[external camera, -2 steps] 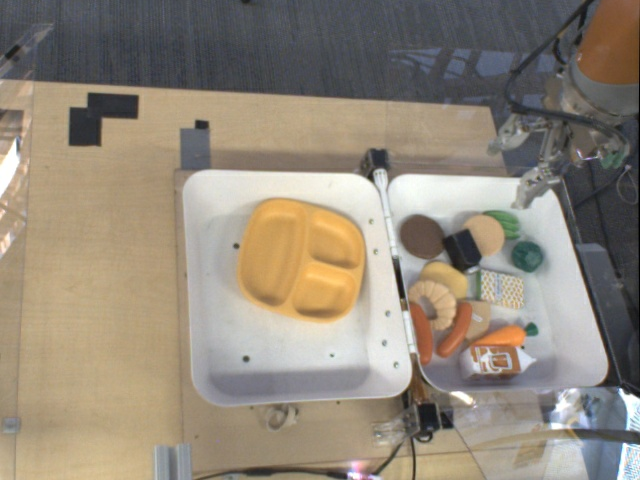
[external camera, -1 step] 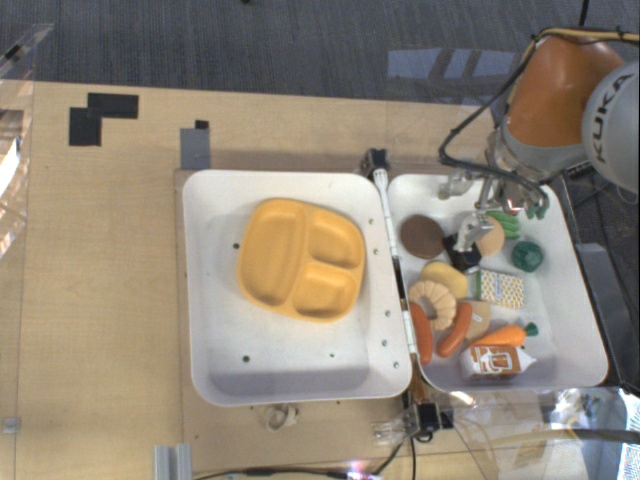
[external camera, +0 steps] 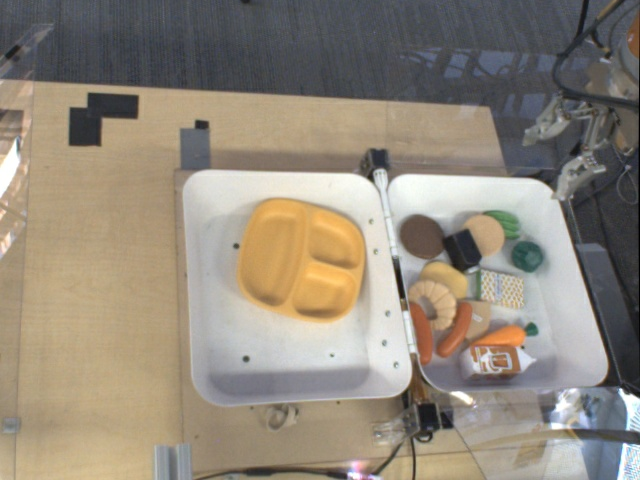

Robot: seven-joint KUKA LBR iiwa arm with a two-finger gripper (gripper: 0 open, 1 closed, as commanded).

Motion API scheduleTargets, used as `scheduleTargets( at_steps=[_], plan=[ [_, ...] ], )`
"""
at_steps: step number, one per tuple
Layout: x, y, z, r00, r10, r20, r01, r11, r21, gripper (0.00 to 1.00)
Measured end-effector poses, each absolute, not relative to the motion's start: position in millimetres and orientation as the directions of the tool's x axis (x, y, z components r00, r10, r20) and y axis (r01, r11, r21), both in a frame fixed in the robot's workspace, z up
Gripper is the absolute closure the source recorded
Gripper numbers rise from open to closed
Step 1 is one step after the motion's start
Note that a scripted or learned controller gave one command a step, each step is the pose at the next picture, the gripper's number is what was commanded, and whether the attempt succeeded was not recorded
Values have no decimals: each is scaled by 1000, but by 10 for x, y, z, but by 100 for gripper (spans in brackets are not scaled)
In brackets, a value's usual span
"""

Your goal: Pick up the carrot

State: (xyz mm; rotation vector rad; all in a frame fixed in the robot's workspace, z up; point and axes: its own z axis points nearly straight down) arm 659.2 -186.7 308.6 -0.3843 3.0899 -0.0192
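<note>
Orange against white, the carrot [external camera: 497,337] lies in the right bin [external camera: 578,298] close to its front edge. Its green tip points toward the bin's right wall. It rests just behind a small brown-and-white carton [external camera: 492,362] and appears to touch it. A red sausage [external camera: 455,328] lies just to its left and a patterned box [external camera: 500,288] sits behind it. Bare bin floor lies on the carrot's right, between it and the wall. The left and back sides are crowded, with a ridged tan ring [external camera: 432,296], a second sausage [external camera: 421,334], a black block [external camera: 462,250] and a brown disc [external camera: 421,235] packed toward the divider.

The gripper [external camera: 568,148] hangs past the right bin's back right corner, well apart from the carrot. Its two silvery fingers [external camera: 580,172] are spread, with nothing between them.

In the left bin [external camera: 205,298], a yellow divided tray [external camera: 300,258] sits with bare floor around it.
</note>
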Motion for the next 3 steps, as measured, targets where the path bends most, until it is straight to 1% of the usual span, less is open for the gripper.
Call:
scheduleTargets(
  at_steps=[1, 2, 3],
  plan=[
    [6666, -1606, 1776, -949, -315, -1, -315, 949, 4, 0],
    [6287, -1679, 3039, -882, -470, -21, -470, 883, -16, 0],
    [6181, -1307, 1779, -933, -361, -2, -361, 933, 5, 0]
  ],
)
